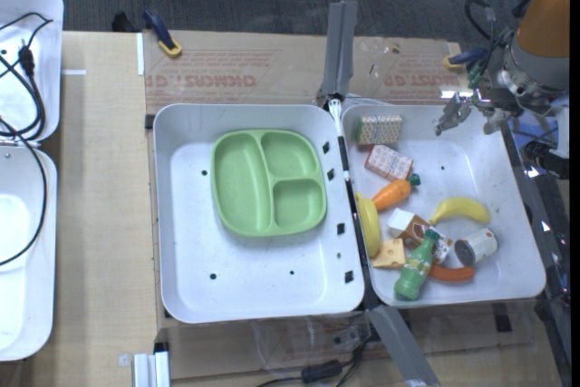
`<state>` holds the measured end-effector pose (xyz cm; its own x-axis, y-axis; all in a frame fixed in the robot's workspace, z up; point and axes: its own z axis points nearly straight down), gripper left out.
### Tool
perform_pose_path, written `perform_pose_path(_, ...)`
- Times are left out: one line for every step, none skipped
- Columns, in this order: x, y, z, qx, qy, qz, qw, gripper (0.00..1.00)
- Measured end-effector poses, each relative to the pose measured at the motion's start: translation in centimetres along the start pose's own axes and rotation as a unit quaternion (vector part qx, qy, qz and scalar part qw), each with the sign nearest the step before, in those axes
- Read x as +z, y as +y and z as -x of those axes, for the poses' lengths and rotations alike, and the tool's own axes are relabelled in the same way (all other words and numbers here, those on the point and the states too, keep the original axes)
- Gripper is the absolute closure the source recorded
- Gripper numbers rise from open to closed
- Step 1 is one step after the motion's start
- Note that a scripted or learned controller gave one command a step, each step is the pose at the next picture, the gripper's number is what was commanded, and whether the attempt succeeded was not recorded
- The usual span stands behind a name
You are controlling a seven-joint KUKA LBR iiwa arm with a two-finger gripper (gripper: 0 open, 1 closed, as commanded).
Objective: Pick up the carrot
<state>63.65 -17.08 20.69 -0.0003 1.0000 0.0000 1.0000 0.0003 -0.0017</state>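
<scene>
On the desk (100, 195), the left bin (177, 222) carries a green divided plate (269, 181) and nothing else of note. Across the shared rim, the right bin (489, 172) is crowded. A banana (368, 227) lies along its left wall. Just right of that, the carrot (392, 193) rests at a slant, its green top toward the upper right, with a red-and-white packet (388, 162) close above it and a small white carton (400, 220) just below. Further down sit a cheese wedge (390, 254), a green bottle (415, 272), a second banana (460, 211) and a can on its side (476, 245).

The gripper (471, 109) hangs over the far right corner of that bin, well apart from the carrot. The jaws appear spread and empty, though at this size I cannot tell how wide they are.

The likely trouble from here is the crowding. The carrot is hemmed in by the packet and the carton, so jaws coming down across the wrong axis could land on a neighbour or nudge the carrot toward the bin wall. Its tapered, rounded body could also squirt out of a pinch taken near the thin end. A grasp across the thick middle looks safest.
</scene>
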Motion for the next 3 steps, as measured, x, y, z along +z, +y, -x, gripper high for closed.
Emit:
perform_pose_path(9.8,-5.2,-3.8,-0.072,-0.003,0.010,0.9974,0.00)
perform_pose_path(10.4,-5.7,-7.0,-0.228,-0.006,0.013,0.9736,0.00)
perform_pose_path(1.2,-6.8,-9.4,-0.326,-0.001,0.001,0.9455,0.00)
